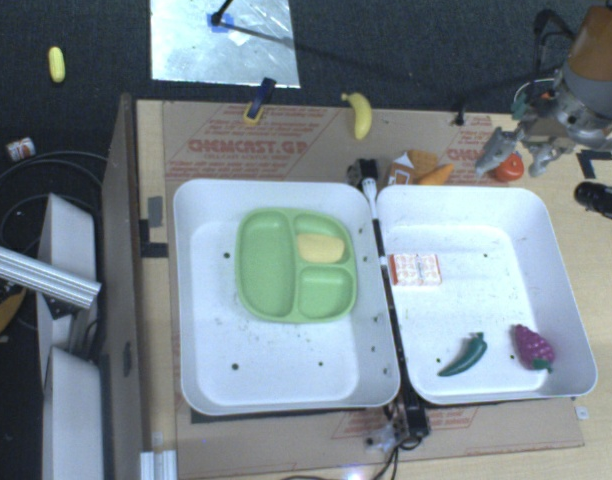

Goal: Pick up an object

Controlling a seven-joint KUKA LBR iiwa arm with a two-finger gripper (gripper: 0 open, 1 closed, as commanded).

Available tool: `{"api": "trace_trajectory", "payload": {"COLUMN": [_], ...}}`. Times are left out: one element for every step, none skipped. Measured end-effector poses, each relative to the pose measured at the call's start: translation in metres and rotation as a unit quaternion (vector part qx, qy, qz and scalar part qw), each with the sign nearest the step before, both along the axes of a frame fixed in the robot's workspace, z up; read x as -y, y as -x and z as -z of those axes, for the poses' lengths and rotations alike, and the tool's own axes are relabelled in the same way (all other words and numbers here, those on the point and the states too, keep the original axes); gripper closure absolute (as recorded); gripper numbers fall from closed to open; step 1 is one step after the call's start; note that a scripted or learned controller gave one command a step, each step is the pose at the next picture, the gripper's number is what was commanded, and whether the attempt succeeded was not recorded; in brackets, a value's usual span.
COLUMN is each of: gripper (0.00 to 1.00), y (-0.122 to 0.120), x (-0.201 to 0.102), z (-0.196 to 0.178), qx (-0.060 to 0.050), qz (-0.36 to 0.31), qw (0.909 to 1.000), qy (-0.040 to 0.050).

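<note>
Grey-fingered gripper (518,153) spread wide, grasping nothing, hovering past right bin's (558,258) far rim | red-orange toy (507,168) on bench between its fingers, untouched | carton (414,269) below-left of gripper | green pepper (463,355), purple grapes (533,346) well below it | green tray (294,265) with yellow piece (320,246), left bin (206,268), far left.

Two white bins (286,393), speckled dark. Left bin: pale green divided plate (276,268) with a yellow lump (321,246). Right bin: red-and-white patterned packet (415,269), dark green pepper (465,355), purple grapes (533,347). Far bench: yellow banana (360,115), orange carrot (433,174), red tomato (508,168). Brown cardboard (246,138), red lettering.
</note>
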State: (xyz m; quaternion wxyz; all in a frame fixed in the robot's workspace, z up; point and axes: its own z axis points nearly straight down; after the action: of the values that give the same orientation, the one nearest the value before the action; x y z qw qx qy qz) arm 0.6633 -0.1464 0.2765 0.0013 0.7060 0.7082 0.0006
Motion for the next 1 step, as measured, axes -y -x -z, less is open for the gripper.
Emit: {"api": "trace_trajectory", "payload": {"gripper": [1.00], "y": [-0.0008], "x": [-0.0001], "z": [-0.0111], "qx": [0.002], "qz": [-0.002], "qw": [1.0000], "qy": [0.0003]}}
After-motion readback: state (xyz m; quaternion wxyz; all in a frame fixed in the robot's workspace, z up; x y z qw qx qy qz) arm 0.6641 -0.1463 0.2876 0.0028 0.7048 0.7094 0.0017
